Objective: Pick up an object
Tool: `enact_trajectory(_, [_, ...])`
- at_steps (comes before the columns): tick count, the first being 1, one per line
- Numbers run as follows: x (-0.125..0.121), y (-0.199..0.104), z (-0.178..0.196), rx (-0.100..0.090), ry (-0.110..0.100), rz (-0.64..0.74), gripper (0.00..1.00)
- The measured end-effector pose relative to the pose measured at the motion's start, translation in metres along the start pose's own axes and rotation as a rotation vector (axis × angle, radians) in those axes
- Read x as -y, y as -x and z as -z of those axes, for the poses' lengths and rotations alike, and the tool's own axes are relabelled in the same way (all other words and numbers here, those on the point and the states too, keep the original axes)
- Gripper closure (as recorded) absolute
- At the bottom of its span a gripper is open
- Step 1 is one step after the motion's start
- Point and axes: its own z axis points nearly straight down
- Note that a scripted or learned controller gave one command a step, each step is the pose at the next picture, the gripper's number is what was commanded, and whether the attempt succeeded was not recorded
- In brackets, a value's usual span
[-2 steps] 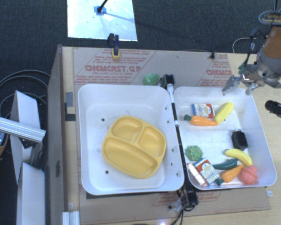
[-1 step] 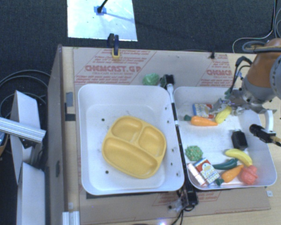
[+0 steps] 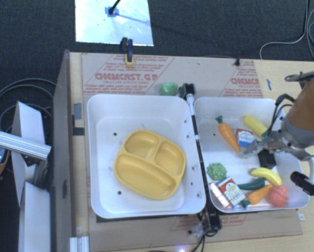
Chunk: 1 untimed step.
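The gripper (image 3: 253, 150) sits low in the right bin (image 3: 209, 109), its tip against the near edge of a small carton (image 3: 245, 138); whether its jaws are apart or together I cannot tell. That carton lies just far and left of the tip, with a carrot (image 3: 228, 134) touching its left side, long axis running far-left to near-right. A corn cob (image 3: 255, 125) lies just beyond, to the far right. Nearer the viewer lie a banana (image 3: 267, 176), a dark cucumber (image 3: 251, 184), a broccoli floret (image 3: 216, 170), a juice box (image 3: 230, 191) and a pink fruit (image 3: 278, 195). The crowding around the carton looks likely to hinder a clean grasp. The left bin (image 3: 101, 156) holds a yellow tray (image 3: 150, 163).
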Motion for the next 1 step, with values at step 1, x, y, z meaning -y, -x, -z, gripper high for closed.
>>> enact_trajectory(1, [-0.0732, -0.0609, -0.0009, -0.001, 0.008, 0.015, 0.00])
